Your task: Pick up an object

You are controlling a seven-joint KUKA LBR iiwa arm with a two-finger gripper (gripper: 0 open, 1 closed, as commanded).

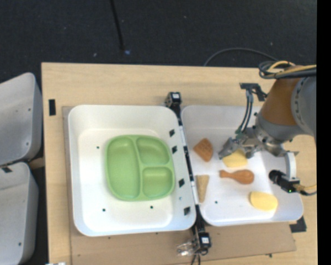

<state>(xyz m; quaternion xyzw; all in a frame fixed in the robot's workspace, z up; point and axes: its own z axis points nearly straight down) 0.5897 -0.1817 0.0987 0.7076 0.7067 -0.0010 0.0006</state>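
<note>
We cannot tell how our gripper (235, 148) stands, low over the yellow lump (235, 160) in the right bin (209, 214). It looks light, stiff, slick; its short sides suit us. A drumstick (238, 175) lies at its five o'clock.

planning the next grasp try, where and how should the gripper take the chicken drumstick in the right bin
Probably across the drumstick's thin bone end, which points left toward the waffle cone, coming straight down from above. It lies flat and lengthwise across the right bin, so fingers closing across its narrow width should fit. The yellow piece under the gripper sits close above, so stay low.
</note>
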